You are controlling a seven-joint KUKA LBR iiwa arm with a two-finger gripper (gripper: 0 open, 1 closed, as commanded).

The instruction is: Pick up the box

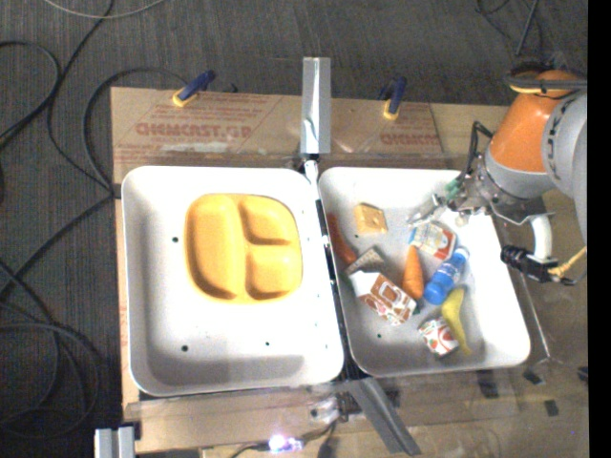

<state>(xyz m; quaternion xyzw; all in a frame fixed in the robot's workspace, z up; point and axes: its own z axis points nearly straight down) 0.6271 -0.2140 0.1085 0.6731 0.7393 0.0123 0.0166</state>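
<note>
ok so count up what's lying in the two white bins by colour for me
Yellow or tan: 3, the yellow plastic divided tray, the tan cracker-like square, the yellow banana-shaped toy
Orange or red: 2, the orange carrot-shaped toy, the reddish strip
Blue: 1, the blue plastic bottle
White with red print: 3, the carton-like box, the small can, the packet
Total: 9

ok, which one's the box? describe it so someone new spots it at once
Look in the right white bin, the one full of small items. Near its middle, left of the upright carrot, lies a small carton box, white with red-orange print. Its neighbours are rounded; it alone is flat-sided and angular.
</note>
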